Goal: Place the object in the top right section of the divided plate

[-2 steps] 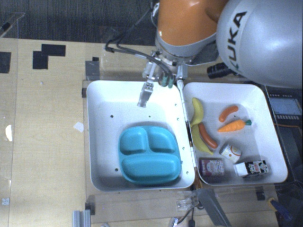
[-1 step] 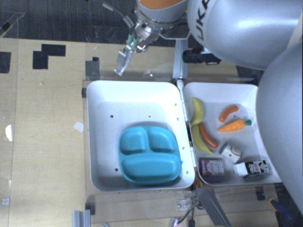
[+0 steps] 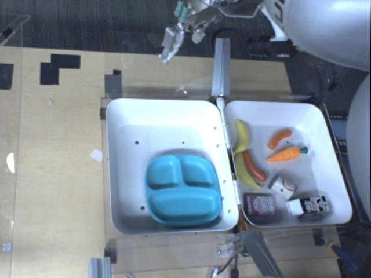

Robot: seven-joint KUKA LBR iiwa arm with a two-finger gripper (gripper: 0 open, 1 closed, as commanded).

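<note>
One arm (image 3: 324, 16) hangs raised beyond both bins, its hand (image 3: 179, 39) parted, holding nothing.

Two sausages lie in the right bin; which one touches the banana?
The lower sausage, slanting along the banana near the bin's left wall. The other sausage lies apart, further right, just above the carrot.

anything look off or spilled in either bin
Nothing stands out. The blue divided plate sits flat in the left bin, its sections bare. The right bin holds a loose jumble: banana, carrot, two sausages and small cartons, all inside its walls. The tool hangs above the bench.
</note>
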